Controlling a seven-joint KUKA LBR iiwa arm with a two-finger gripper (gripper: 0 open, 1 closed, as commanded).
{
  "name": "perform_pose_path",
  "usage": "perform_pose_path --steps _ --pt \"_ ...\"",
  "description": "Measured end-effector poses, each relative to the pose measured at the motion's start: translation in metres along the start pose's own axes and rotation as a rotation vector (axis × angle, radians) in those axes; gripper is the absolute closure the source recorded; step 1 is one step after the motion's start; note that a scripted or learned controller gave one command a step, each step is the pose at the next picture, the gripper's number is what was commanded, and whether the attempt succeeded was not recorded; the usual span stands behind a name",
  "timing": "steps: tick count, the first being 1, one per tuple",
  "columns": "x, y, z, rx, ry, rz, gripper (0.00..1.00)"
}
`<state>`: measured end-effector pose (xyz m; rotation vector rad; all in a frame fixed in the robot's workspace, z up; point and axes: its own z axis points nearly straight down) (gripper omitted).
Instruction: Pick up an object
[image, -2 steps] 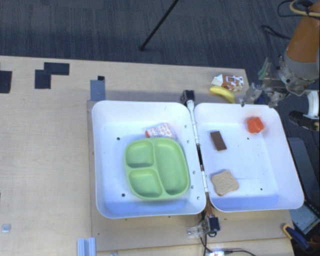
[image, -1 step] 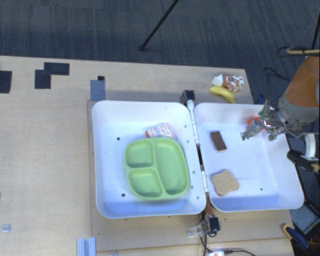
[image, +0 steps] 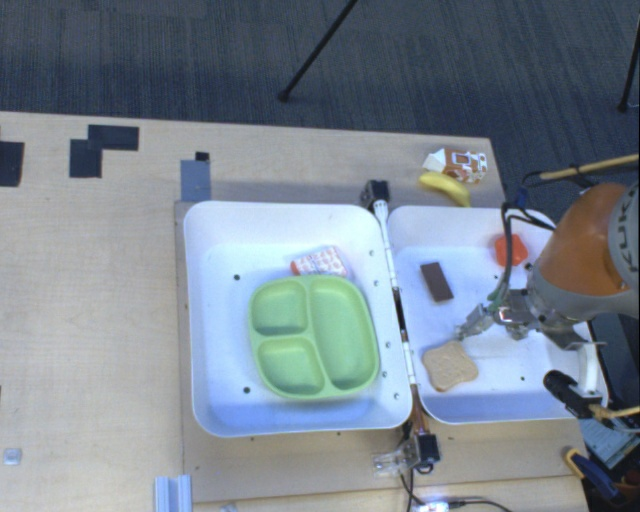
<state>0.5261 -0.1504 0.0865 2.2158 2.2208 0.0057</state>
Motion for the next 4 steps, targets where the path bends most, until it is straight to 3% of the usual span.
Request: perform_pose_path --steps 1,2,3,4 --pt "-0.022 -0.038 -0.061 0.003 0.0 0.001 0.0" --pt "0.012 -0.037 -0.001 -0.003 -0.001 -0.001 0.0" --pt "0.012 -0.034 -0.014 -0.01 -0.001 -0.001 1.0" --pt "-0.024 -0.032 -0.003 -0.006 0.001 -0.001 1.0"
